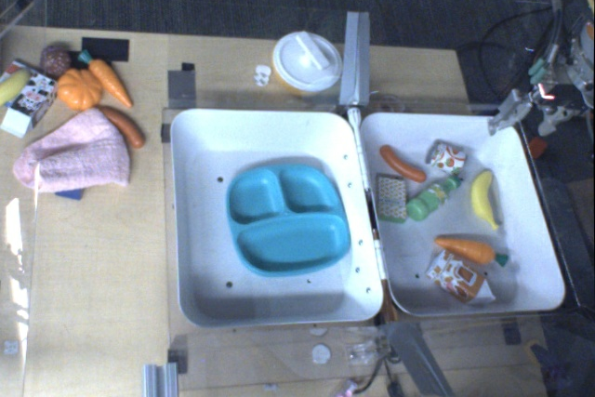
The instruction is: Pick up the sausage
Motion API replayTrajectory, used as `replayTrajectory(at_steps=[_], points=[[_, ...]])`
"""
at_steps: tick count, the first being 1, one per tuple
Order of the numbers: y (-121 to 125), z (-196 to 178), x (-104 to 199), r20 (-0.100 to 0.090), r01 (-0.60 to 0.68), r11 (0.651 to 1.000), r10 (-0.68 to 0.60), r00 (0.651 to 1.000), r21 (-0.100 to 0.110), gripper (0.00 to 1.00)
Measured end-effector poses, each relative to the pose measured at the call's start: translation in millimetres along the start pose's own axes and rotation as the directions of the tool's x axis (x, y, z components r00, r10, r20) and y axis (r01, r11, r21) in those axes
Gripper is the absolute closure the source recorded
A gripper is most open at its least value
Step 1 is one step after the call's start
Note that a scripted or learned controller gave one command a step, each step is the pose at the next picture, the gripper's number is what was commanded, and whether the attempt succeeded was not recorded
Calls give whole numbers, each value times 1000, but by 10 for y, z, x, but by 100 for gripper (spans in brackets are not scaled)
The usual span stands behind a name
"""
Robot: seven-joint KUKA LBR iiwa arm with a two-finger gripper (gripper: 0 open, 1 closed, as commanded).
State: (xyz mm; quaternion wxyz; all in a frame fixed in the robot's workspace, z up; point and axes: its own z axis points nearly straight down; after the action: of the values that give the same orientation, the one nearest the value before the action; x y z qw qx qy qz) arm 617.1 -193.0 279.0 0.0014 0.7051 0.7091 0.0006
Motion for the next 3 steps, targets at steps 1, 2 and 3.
replayTrajectory(at_steps=[1,2,3], points=[[275,1110,323,-1,130,992,-130,992,1,0],[457,1810,911,3,114,993,-114,993,-23,0],[148,1911,952,0,120,993,-120,993,-4,0]])
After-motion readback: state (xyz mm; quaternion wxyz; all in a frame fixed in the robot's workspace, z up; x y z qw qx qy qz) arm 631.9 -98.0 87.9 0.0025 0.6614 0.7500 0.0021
